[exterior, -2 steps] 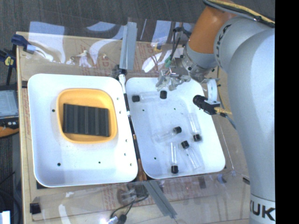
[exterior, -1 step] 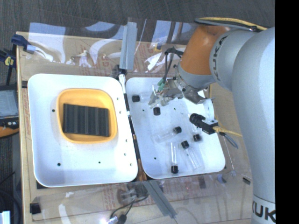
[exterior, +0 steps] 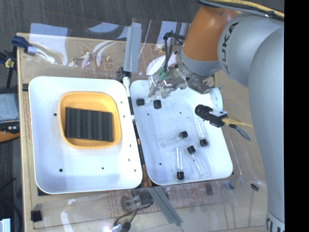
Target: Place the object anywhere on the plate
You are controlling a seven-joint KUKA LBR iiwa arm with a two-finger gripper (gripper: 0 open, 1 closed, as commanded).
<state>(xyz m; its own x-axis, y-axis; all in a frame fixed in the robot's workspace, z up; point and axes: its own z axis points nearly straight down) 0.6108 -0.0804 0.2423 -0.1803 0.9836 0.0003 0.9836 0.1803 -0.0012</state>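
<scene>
We see even, fairly bright light from overhead. The white bins (exterior: 82, 178) glare and lose surface detail, shadows stay faint, and the whole picture looks slightly soft and grainy.

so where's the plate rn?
The yellow plate sits in the left bin, with a black ridged insert on it; the hand is over the right bin.

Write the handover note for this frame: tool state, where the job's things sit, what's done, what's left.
Tool: low over the right bin's far left corner; whether it grips anything cannot be told.
Vials: several clear, black-capped ones lie scattered in the right bin.
Plate: yellow, in the left bin, bearing a dark ribbed rack.
Done: no vial on the plate.
Left: pick one, carry it over, set it on the plate.
</scene>
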